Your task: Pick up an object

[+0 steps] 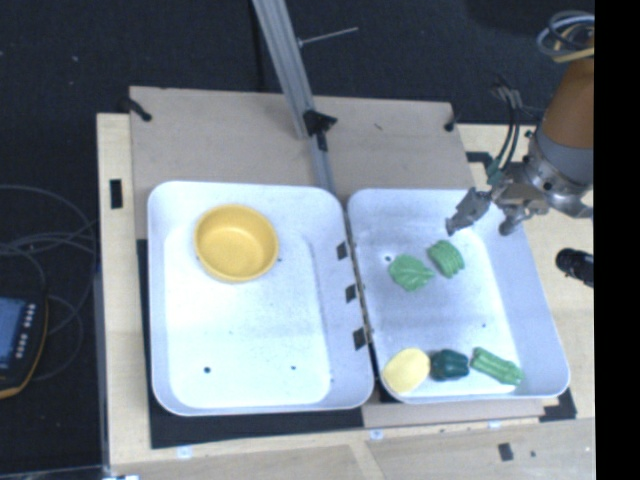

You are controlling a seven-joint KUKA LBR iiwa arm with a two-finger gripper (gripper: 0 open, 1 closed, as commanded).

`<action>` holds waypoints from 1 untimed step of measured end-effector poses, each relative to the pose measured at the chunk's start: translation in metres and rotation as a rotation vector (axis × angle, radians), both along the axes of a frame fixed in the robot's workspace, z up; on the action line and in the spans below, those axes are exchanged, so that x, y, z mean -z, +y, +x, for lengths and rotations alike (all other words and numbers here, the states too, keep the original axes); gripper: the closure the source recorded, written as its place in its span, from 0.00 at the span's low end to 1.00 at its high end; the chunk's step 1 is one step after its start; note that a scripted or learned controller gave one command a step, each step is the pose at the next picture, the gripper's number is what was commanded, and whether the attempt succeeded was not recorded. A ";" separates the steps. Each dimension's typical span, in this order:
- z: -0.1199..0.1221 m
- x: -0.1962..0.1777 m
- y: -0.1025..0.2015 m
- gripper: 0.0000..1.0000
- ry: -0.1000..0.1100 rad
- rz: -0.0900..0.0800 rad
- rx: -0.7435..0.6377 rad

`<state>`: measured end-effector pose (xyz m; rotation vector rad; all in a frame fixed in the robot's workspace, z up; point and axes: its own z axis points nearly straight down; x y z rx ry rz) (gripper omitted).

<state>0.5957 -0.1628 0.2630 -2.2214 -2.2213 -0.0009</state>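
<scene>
Over a pale bench with two white bins, we see the gripper (486,215) spread open and holding nothing above the right bin's (520,288) far edge, the nearest green piece (447,258) lying unpicked just below, so everything remains.

Bright overhead light, white bins (170,298) glaring (slightly soft), dark surroundings

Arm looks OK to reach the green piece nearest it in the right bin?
Probably yes. The end effector hangs open just above that green piece, nothing lies between them, and its neighbour sits slightly apart.
</scene>
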 end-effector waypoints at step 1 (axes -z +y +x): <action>0.001 0.043 -0.004 0.00 0.003 -0.001 0.001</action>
